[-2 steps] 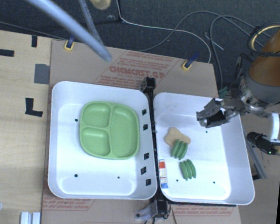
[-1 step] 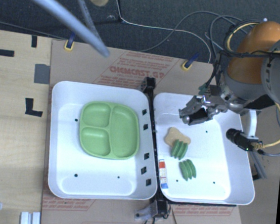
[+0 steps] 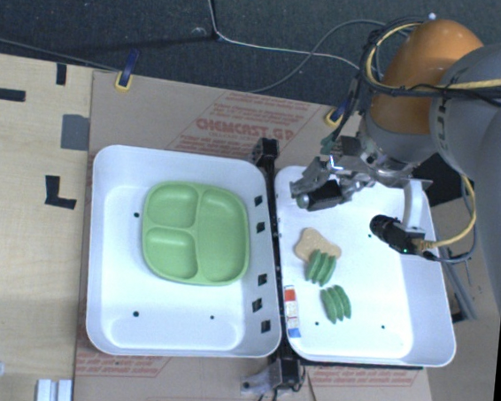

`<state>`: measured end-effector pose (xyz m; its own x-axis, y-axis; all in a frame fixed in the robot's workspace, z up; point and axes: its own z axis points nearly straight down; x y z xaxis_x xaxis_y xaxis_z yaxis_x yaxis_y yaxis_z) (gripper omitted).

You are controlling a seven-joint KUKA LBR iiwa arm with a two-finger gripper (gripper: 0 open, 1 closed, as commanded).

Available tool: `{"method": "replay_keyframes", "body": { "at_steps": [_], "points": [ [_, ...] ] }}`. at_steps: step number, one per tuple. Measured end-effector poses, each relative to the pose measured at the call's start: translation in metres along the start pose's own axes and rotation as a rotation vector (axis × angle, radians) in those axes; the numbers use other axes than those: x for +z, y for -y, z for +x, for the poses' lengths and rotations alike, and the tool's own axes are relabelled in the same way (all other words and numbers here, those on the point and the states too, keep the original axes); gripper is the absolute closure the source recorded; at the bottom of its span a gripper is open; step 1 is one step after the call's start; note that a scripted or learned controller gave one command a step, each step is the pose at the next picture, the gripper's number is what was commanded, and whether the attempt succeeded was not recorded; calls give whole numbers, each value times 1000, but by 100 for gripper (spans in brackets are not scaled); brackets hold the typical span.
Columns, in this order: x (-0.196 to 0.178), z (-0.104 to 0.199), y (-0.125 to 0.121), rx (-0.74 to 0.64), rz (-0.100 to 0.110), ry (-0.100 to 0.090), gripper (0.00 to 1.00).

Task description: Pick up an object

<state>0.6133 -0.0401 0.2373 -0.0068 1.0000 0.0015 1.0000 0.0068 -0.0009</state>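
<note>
The gripper hangs over the upper left corner of the right bin. I cannot tell how it is set, and I see nothing in it. Just below it lie a tan piece and two green pea pods. Picking up is not done yet. A green plate sits in the left bin.

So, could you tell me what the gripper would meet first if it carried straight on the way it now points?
Probably the bare white floor of the right bin. The gripper points down-left above its upper-left corner, short of the tan flat piece; depth is unclear.
</note>
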Motion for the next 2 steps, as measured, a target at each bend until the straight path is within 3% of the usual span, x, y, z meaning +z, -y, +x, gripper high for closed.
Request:
{"method": "replay_keyframes", "body": {
  "at_steps": [2],
  "points": [
    [20,110,-16,0,1,0,100]
  ]
}}
